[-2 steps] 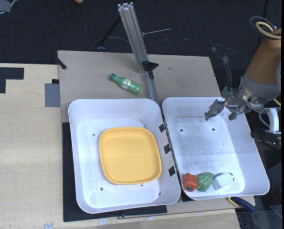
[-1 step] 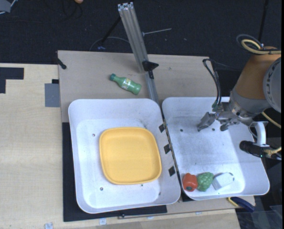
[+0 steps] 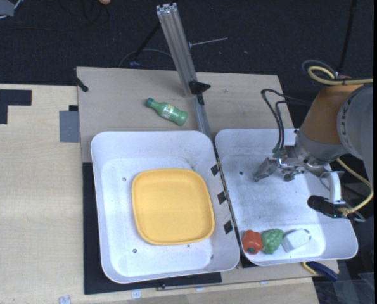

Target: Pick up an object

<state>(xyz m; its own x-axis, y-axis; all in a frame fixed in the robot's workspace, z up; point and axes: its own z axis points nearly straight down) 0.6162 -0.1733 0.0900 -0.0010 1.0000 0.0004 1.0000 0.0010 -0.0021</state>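
White plastic forms the two shallow bins on the bench, and the right bin point(image 3: 239, 198) serves as the landmark for everything else. Over its upper middle hangs the gripper point(image 3: 274, 170), carried by the grey arm point(image 3: 359, 128) with its orange band point(image 3: 324, 109), which reaches in across the bin's right rim. Its two fingers point(image 3: 262, 171) appear spread apart above bare bin floor with nothing between them, though they are small and somewhat blurred in this view. Along the bin's near edge, well apart from the gripper, three small things lie in a row: a red object point(image 3: 251, 241) nearest the bin's near left corner, a green bumpy object point(image 3: 272, 240) touching it on its right, and a white object point(image 3: 296, 240) just beside that. What exactly each of them is cannot be told. Touching the bin's left rim is the left bin point(image 3: 106, 170), which holds a yellow square plate point(image 3: 172, 206) lying flat near its middle. Beyond the far rims of both bins, out on the bench board and up-left of the right bin, a green bottle point(image 3: 166, 111) lies on its side. A grey metal rail point(image 3: 180, 46) slants away from the right bin's far left corner.
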